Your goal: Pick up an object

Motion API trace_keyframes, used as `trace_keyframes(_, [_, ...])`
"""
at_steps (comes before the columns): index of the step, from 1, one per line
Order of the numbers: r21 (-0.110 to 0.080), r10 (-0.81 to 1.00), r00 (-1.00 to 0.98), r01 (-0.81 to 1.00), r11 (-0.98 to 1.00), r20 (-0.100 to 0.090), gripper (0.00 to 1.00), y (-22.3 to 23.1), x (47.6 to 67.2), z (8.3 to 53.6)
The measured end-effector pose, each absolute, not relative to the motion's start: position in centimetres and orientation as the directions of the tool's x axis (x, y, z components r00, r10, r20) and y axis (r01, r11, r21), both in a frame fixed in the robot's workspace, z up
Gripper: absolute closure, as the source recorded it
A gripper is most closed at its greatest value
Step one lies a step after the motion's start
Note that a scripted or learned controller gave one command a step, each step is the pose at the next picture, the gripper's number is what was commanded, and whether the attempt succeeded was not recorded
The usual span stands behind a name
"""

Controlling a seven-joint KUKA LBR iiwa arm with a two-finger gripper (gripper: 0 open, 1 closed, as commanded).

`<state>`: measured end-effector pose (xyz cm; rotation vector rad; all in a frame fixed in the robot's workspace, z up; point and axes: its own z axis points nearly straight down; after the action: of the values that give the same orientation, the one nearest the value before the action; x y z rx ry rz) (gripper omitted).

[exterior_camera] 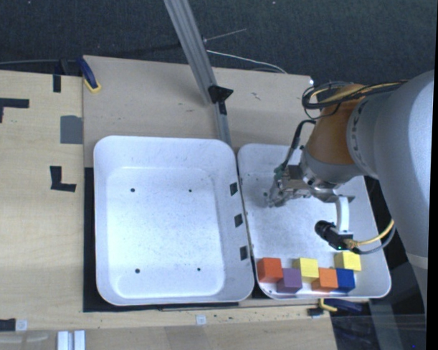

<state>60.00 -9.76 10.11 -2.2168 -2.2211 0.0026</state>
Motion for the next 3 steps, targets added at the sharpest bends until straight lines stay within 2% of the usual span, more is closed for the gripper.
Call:
trace_keyframes(1, [0.005, 1.000, -0.003, 1.000, 0.003, 0.001, 1.00, -7.6, 57.4, 19.7])
trace_keyframes(2, [0.001, 1.000, 0.002, 1.000, -0.002, -0.001, 1.00, -11.8, 57.6, 21.1])
trace_keyframes(3, [-0.001, 1.000, 0.000, 1.000, 0.000, -0.002, 0.00, -11.6, 57.6, 21.0])
